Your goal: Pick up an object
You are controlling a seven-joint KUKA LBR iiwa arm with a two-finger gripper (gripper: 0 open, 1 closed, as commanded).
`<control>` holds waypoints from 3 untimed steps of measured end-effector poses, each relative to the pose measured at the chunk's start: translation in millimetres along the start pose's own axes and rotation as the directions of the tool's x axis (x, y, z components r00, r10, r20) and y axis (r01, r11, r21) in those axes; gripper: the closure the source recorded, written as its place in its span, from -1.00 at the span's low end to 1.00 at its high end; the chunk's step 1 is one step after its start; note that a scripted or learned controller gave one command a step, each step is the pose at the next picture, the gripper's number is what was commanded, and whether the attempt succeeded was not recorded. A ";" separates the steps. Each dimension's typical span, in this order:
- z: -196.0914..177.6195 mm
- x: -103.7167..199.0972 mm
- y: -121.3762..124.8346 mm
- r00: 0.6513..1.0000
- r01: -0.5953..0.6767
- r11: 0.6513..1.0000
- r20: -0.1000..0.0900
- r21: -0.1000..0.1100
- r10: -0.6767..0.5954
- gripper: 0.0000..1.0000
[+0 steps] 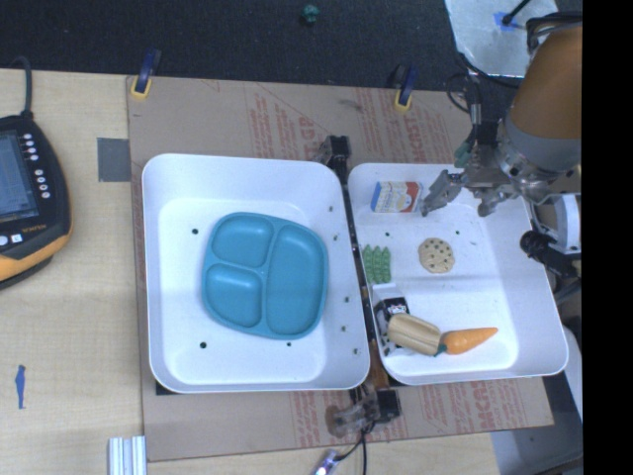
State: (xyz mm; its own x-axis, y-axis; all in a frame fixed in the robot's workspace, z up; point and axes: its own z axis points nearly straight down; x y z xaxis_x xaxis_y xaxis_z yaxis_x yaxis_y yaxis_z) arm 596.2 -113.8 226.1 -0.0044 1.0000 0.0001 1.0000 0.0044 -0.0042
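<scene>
A: Operator, report the gripper status.

B: I am seeing the gripper (463,195) hanging over the far side of the right bin (534,295), below the arm (549,87) that is reaching in from the right. Its two fingers (438,194) are standing apart, and nothing is sitting between them.

A: Report where the objects are lying.

B: I am reading five items in the right bin. A small carton (396,197) is lying at the far left corner, just beside the nearer finger but apart from it. A round cookie (436,255) is resting near the middle. A green ridged piece (376,263) is lying against the left wall. At the near side, a tan bread roll (413,333) is touching an orange carrot (469,340), with a small black item (389,308) just beside the roll.

A: And the left bin?

B: The left bin (178,265) is holding a blue divided plate (265,275), lying flat near its centre. I am also noting a handheld control pendant (25,196) sitting on the bench (69,364) at the far left.
</scene>
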 end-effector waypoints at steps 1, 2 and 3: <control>128.5 -14.5 -4.0 1.000 0.000 1.000 0.001 0.001 0.000 -1.00; 134.5 -31.9 -7.3 1.000 0.000 1.000 0.001 0.001 0.000 -1.00; 122.1 -33.2 -6.4 1.000 0.001 1.000 0.003 0.000 -0.001 1.00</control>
State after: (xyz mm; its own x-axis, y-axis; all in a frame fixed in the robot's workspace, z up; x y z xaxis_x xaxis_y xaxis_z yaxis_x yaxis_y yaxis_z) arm 589.4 -147.1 104.1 -0.0051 1.0000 -0.0030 1.0000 0.0051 -0.0040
